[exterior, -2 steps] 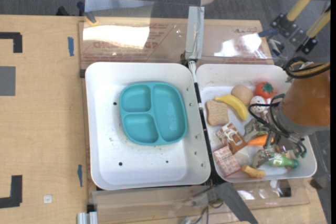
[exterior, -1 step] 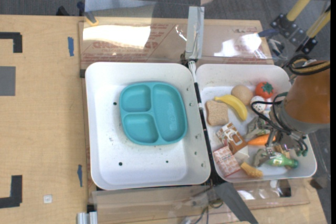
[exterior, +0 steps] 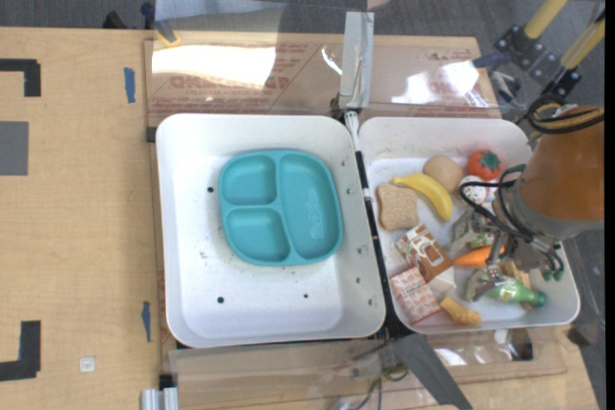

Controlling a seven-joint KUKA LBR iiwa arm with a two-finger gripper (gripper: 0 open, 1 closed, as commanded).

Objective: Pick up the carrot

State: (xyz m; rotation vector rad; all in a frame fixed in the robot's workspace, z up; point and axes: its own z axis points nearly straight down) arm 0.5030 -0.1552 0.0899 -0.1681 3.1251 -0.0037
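The carrot (exterior: pixel 470 257) is a small orange piece lying in the right bin (exterior: pixel 561 306), among other toy food. My gripper (exterior: pixel 492 248) is lowered into that bin directly over the carrot's right end and appears to touch it. The grey wrist and orange band (exterior: pixel 575 180) hide the bin's right side. I cannot see the carrot being lifted off the bin floor.
In the right bin, a banana (exterior: pixel 429 193), bread slice (exterior: pixel 395 205), tan bun (exterior: pixel 444 171), red tomato (exterior: pixel 483 164), small carton (exterior: pixel 422 248), pink packet (exterior: pixel 412 293) and green bottle (exterior: pixel 515 295) crowd around the carrot. The left bin (exterior: pixel 183 235) holds a teal divided plate (exterior: pixel 281 206).
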